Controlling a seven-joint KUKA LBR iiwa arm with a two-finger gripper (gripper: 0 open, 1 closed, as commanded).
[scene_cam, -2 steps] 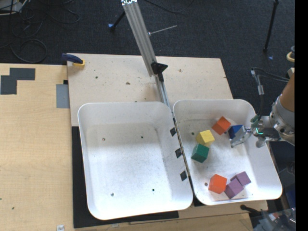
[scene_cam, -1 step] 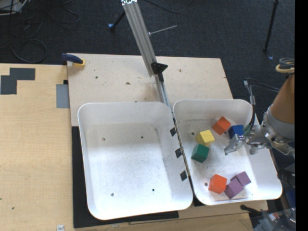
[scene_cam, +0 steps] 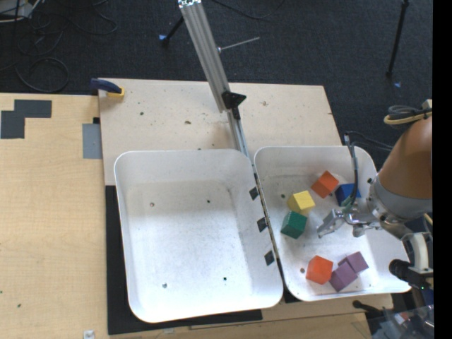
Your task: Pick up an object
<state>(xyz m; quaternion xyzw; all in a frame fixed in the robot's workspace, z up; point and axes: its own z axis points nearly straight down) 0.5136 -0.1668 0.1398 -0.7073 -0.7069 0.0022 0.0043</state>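
Nearby, small green cube with darker side, gripper just right of it, its grip state unclear.

matt white plastic bins, pale wood bench, brushed metal rail, dark carpet

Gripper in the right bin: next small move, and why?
Probably lower the gripper a little toward the green block on its left. That block lies nearest, apart from the yellow block, and nothing shows between the fingers yet.
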